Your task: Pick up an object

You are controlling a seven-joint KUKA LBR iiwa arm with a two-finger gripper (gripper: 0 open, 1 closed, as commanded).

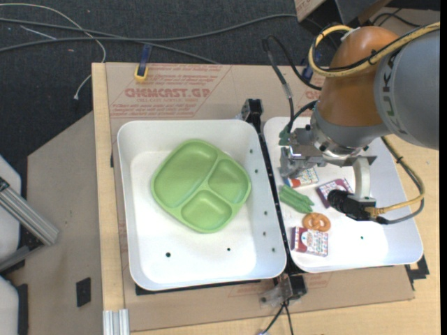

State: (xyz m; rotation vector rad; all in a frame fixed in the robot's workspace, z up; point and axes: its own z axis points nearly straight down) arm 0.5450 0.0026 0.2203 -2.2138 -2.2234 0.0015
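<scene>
- Grey arm with orange wrist band (356,82) hung low over the right shallow white bin (398,246).
- Pincer (299,160) sat near that bin's left edge; open or closed could not be told.
- Loose items lay beside it: green pod-like piece (296,199), orange pretzel-shaped ring (316,222), small printed packet (310,242).
- Green divided plastic plate (201,185) rested in the left white bin (140,257).
- Judgement: nothing lifted yet; grasp and raise remained.

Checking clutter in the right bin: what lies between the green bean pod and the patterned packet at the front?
In the camera view, an orange pretzel sits between the green bean pod and the patterned packet.
</scene>
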